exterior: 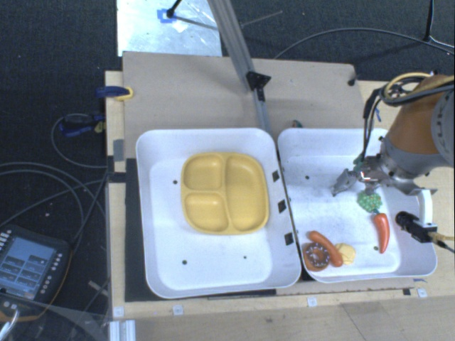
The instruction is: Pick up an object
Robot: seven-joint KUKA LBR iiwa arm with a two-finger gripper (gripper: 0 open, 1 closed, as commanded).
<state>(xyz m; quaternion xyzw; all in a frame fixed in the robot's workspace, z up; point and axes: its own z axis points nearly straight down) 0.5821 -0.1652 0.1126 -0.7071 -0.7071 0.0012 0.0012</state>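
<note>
Looking down at a slant on a tan bench bearing two shallow white bins side by side. Seeing the left bin holding a yellow divided plate, lying flat near the bin's middle, its three compartments facing up.

Finding the arm reaching in from the right edge of the frame, orange band showing above the wrist, over the upper right part of the right bin. Seeing the gripper hanging there with its fingers spread wide, one slanting toward the left, the other toward the right, gripping nothing between them.

Spotting the green toy lying on the bin floor just below the gripper in the frame, close to it; not being able to tell whether touching or apart. Noting an orange-red pepper lying just below the green toy, pointing toward the lower edge of the frame. Noting, in the lower left part of the same bin, a red sausage lying at a slant, touching a brown doughnut on its left and a small pale yellow piece on its right.

Seeing a grey pole slanting down from the top of the frame to the bench, a blue clamp gripping the bench's upper left edge, and a control pendant lying on the dark floor at lower left among cables.
</note>
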